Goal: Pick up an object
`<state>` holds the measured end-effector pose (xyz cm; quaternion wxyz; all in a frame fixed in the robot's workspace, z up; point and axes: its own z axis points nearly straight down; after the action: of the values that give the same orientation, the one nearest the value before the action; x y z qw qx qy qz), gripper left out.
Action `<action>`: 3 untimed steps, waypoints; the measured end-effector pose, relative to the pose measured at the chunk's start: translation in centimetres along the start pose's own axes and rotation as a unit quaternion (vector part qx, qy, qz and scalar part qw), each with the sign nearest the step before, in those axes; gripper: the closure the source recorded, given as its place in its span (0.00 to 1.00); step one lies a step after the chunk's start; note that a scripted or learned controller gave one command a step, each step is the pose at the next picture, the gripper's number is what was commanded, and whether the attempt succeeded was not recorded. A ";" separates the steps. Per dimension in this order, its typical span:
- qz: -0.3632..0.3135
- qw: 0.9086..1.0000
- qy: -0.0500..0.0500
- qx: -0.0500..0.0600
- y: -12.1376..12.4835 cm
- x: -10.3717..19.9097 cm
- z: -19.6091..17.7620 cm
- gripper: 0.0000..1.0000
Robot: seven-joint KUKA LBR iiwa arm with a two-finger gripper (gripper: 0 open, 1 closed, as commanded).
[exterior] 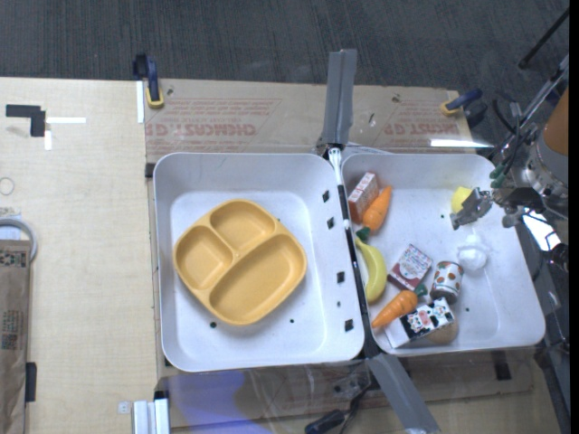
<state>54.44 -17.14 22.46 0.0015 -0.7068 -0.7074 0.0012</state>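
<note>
We judge ourselves still in the approach, our two-finger gripper [472, 208] beside a small yellow object [462, 196] in the right-hand white bin [507, 333], finger state untellable; next comes a clean descent.

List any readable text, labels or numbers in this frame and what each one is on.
"CHEMCAST GP", red, printed upside down and mirrored: on the brown protective sheet behind the left bin.
The same red print, fainter: on the sheet behind the right bin.
Small red carton, red-and-white box, patterned can, cow-print carton: print too small to read.
Brown bag at far left: label blurred.
</note>
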 end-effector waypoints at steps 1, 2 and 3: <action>0.046 0.999 0.000 -0.001 3.1 -2.5 13.0 0.00; 0.047 0.999 0.000 0.000 3.1 -2.6 12.1 1.00; 0.101 0.995 -0.001 -0.002 11.5 0.7 -0.2 1.00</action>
<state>65.93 -16.39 22.66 -0.0006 -0.7744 -0.6327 0.0008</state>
